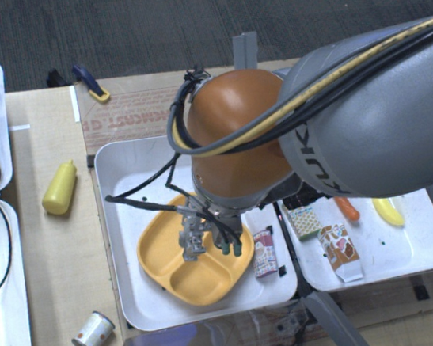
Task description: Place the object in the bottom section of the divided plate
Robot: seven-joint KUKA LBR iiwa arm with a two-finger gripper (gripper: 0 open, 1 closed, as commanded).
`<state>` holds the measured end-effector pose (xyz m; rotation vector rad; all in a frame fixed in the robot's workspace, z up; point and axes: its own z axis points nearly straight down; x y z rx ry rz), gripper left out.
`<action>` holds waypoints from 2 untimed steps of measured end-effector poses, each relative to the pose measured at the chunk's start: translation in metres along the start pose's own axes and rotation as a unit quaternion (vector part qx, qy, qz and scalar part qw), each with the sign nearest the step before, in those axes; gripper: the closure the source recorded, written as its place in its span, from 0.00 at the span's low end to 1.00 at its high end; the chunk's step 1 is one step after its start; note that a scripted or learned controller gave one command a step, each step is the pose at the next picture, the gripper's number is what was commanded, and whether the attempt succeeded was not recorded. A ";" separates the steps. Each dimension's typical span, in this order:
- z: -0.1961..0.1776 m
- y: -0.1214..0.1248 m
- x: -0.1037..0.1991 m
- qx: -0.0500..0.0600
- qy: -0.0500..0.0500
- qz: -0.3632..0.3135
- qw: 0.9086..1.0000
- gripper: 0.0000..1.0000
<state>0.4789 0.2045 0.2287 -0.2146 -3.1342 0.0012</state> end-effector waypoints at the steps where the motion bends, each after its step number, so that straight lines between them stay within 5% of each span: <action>1: 0.000 0.000 0.000 0.000 0.000 0.000 1.000 0.00; 2: -0.087 0.031 -0.044 -0.001 -0.002 -0.097 0.995 0.00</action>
